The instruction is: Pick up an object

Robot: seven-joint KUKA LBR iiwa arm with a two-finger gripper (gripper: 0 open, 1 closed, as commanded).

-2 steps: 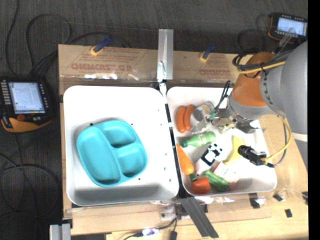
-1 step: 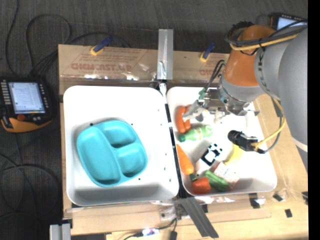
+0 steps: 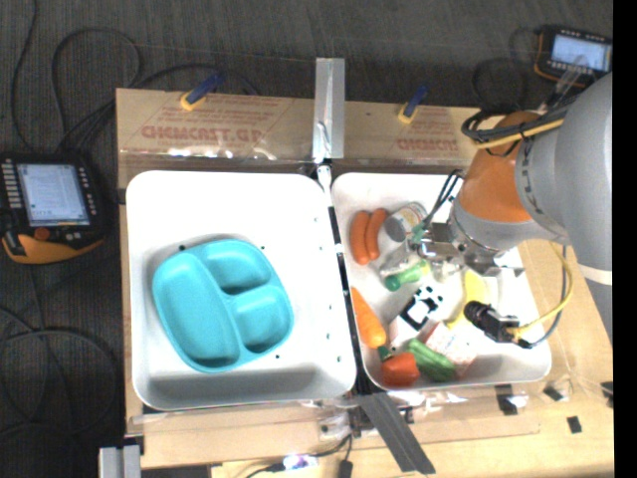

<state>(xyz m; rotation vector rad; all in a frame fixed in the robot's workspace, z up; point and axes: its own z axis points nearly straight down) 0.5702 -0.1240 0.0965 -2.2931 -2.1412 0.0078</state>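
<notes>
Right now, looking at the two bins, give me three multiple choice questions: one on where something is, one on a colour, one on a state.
1. Where is the tray?
A. left bin
B. right bin
C. on the floor

2. What colour is the tray?
A. red
B. turquoise
C. yellow

3. How does the tray lie?
A. upside down
B. on edge
C. flat, open side up

Answers: 1 A, it sits inside the left bin's white walls. 2 B, its whole surface is turquoise. 3 C, its three compartments face the camera.

The gripper hangs over the right bin's clutter, near the carrot.
</notes>
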